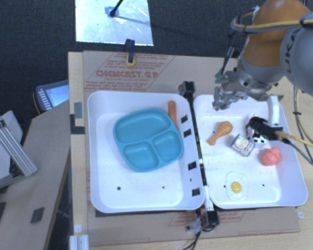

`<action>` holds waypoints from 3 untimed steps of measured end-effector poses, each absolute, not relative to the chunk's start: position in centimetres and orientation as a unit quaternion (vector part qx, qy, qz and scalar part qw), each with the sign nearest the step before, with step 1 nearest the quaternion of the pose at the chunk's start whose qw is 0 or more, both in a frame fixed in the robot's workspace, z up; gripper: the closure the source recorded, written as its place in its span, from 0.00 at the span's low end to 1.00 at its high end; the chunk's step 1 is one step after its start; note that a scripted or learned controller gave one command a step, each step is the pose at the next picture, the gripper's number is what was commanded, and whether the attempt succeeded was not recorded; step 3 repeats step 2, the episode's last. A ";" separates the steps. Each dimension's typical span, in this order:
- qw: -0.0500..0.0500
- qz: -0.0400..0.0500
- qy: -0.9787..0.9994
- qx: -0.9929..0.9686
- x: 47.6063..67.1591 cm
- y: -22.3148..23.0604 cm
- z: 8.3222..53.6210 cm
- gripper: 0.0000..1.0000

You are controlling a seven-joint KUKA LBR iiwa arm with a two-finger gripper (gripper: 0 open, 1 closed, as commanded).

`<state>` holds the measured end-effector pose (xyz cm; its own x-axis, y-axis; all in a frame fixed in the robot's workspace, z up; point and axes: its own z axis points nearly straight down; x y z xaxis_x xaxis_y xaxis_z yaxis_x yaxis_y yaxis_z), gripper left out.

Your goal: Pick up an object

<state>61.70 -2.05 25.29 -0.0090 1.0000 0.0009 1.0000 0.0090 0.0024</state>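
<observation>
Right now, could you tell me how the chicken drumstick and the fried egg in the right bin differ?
The drumstick is tan and elongated, lying at a slant; the fried egg is flat and round, white with a yellow yolk. The drumstick sits nearer the gripper; the egg lies near the bin's front edge. Both are toy foods resting loose in the right bin.

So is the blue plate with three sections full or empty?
Empty. The blue three-section plastic plate lies flat in the left white bin with bare sections; the orange carrot-like stick lies just beyond its rim.
</observation>
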 end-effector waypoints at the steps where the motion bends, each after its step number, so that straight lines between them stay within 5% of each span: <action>1: -0.001 0.001 0.711 0.703 62.2 3.5 23.8 1.00; 2: 0.001 0.002 0.710 0.704 63.8 8.5 24.4 1.00; 3: 0.001 0.002 0.710 0.704 63.8 8.5 24.4 1.00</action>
